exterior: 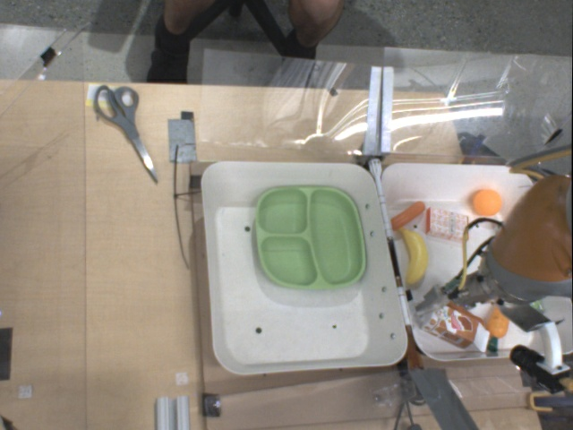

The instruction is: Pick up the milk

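Milk carton flat in right bin, just beside pincer.

We see a pale green tray in a white bin, a yellow banana, an orange ball, grey-handled scissors, and a brown-and-white carton.

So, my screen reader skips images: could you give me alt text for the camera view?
The arm reaches in from the right over the right bin, which holds a milk carton, banana, carrot, orange and a brown packet. The left bin holds a green divided plate; scissors lie on the bench.
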`<state>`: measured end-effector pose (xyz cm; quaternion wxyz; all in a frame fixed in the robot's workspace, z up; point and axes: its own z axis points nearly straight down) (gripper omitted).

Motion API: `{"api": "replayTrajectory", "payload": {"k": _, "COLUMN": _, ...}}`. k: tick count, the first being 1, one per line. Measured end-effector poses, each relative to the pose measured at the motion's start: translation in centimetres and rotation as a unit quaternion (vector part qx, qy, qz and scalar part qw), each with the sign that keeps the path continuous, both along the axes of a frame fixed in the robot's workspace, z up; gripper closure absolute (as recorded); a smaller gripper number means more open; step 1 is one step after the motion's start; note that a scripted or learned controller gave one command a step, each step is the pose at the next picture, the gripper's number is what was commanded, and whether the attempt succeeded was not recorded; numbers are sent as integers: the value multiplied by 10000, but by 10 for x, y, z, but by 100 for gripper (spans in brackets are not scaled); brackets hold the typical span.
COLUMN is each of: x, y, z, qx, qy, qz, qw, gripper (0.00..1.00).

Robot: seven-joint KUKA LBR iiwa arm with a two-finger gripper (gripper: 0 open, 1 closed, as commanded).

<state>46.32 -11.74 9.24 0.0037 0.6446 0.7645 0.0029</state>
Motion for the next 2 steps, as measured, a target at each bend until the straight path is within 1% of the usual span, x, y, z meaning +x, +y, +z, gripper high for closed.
{"api": "replayTrajectory", "payload": {"k": 1, "x": -2, "y": 12, "z": -3, "qx": 8, "qy": 25, "qz": -1321, "qw": 9912, "gripper": 0}}
{"api": "replayTrajectory", "payload": {"k": 2, "x": 48, "y": -23, "z": 50, "qx": 8, "qy": 35, "qz": -2074, "qw": 9783, "gripper": 0}}
